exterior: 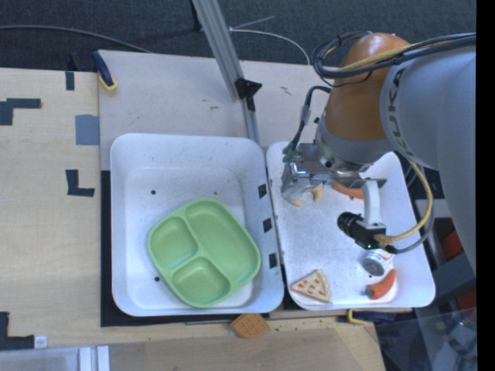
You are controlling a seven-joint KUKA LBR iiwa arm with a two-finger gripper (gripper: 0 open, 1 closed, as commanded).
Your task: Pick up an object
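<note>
My gripper (pixel 298 184) hangs low over the upper left part of the right bin (pixel 340 246), under the grey arm with its orange band. A small beige object (pixel 298 200) lies right beneath its tip, touching or nearly touching it. Beside the gripper, partly hidden by the wrist, lies an orange-red piece (pixel 349 191). A triangular sandwich-like toy (pixel 311 286) rests at the bin's front left. A red-orange pepper-like toy (pixel 384 284) and a small silver can (pixel 377 263) sit at the front right.
The left bin (pixel 131 207) holds a green divided plate (pixel 204 250). A black part on a cable (pixel 356 226) hangs over the right bin. A brown waffle-like piece (pixel 247 325) lies outside the bins at the front. A metal pole (pixel 220 37) slants behind the bins.
</note>
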